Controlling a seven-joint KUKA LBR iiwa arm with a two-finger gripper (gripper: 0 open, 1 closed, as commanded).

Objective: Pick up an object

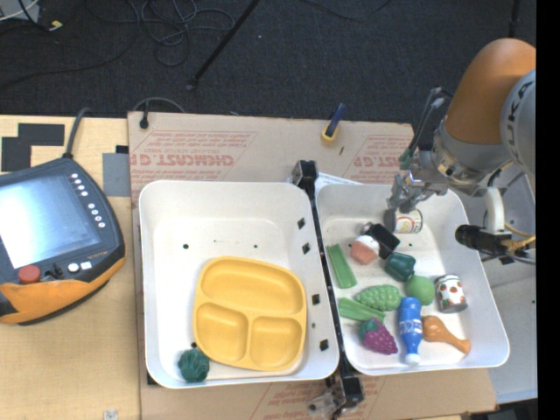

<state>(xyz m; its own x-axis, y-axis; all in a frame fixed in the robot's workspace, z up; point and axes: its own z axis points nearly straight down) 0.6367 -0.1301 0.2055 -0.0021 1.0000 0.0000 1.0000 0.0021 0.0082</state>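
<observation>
Toys crowd the right bin [490, 322]; a small white ball [409, 224] sits directly beneath the claw [404, 201]. Claw hovers there, its spread impossible to tell.

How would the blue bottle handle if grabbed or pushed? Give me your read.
The blue bottle lies on its side in the right bin, so a sideways push would probably roll it. Its rounded, smooth-looking body may slip between the fingers unless gripped across the middle. It sits close to the grapes and the drumstick, so they would likely be nudged.
</observation>
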